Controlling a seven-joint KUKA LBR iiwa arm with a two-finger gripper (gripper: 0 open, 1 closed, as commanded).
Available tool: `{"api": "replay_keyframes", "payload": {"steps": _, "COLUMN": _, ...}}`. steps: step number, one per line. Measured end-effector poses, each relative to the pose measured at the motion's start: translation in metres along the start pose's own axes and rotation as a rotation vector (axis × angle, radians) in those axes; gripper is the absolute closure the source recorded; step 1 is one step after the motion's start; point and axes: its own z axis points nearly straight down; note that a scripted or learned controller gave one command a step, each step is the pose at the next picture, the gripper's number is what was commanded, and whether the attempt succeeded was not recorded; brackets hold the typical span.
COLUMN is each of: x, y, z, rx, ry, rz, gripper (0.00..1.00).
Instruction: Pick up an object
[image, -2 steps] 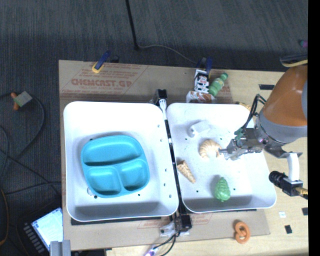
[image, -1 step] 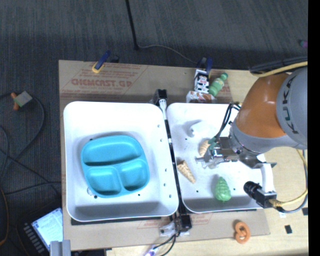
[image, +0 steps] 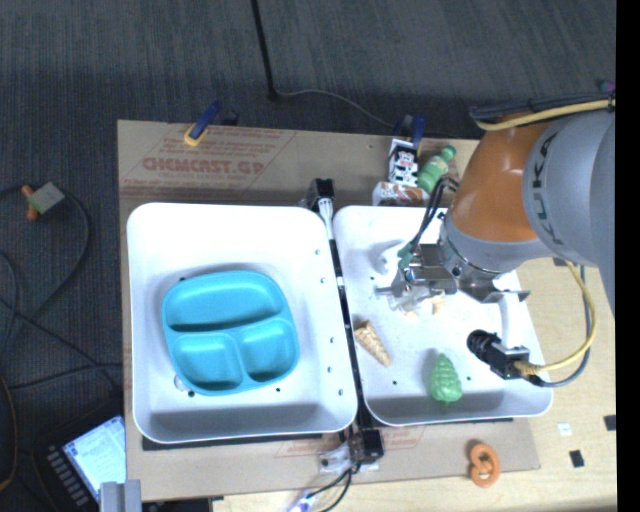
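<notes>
Two white bins (image: 150, 240); pincer (image: 412, 292) hangs over the right one.

Your gripper (image: 412, 290) hangs low over the right bin (image: 520, 405).
Green object (image: 444, 379) at its five o'clock; cone (image: 372, 342) at seven.

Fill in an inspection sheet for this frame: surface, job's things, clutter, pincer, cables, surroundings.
Surface: brown bench bearing left bin and right bin.
Job's things: blue tray in left bin; cone and green toy in right bin.
Clutter: orange ring on bench front; packets behind right bin.
Pincer: pincer low over right bin; finger state unclear.
Cables: yellow cable on the arm; black cords on floor.
Surroundings: dark carpet.
</notes>
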Motion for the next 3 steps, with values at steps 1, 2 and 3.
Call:
{"api": "replay_keyframes", "payload": {"steps": 1, "x": -0.012, "y": -0.044, "z": -0.005, "rx": 0.0, "ry": -0.001, "rz": 0.001, "gripper": 1.0}}
{"api": "replay_keyframes", "payload": {"steps": 2, "x": 0.004, "y": -0.035, "z": 0.003, "rx": 0.0, "ry": -0.001, "rz": 0.001, "gripper": 1.0}}
{"api": "replay_keyframes", "payload": {"steps": 3, "x": 0.004, "y": -0.035, "z": 0.003, "rx": 0.0, "ry": -0.001, "rz": 0.0, "gripper": 0.0}}
